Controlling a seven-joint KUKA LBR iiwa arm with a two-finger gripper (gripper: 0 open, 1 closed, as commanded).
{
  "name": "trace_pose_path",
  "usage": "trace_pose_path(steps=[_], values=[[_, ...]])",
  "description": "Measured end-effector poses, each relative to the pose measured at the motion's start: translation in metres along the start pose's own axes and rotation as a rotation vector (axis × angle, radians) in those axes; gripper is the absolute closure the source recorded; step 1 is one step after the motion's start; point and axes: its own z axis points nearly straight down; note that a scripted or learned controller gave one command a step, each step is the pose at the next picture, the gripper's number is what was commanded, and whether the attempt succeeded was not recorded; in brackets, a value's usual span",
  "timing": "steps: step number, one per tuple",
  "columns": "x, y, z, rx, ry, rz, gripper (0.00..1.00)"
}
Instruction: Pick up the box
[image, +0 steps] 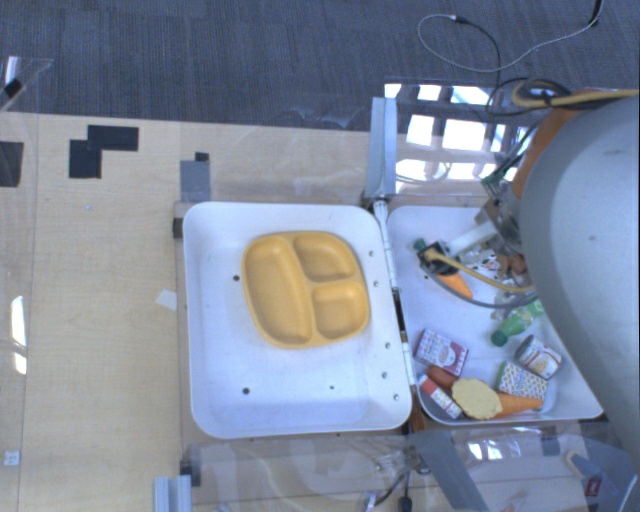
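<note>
A small red and white box (440, 352) lies flat in the right bin (400, 225), close to its left wall. A second, patterned box (521, 380) sits lower right in that bin. The bulky grey arm (590, 260) covers the bin's right side. Its gripper (495, 235) hangs over the bin's upper part, well above and to the right of the red and white box and largely hidden by the arm. Nothing shows held in it.
The left bin (215, 390) holds a yellow divided plate (305, 287). Around the boxes lie a carrot (456, 284), a green bottle (515, 322), a small can (538, 356), a round yellow cookie (477, 398) and a red item (438, 379). Cables loop near the gripper.
</note>
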Motion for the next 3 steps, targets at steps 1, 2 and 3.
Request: trace_pose_path(steps=[1, 2, 3], values=[[-0.009, -0.069, 0.001, 0.001, -0.002, 0.054, 0.0], [0.022, -0.067, 0.001, 0.0, -0.001, 0.055, 0.0], [-0.023, -0.084, 0.001, 0.001, -0.001, 0.0, 0.0]])
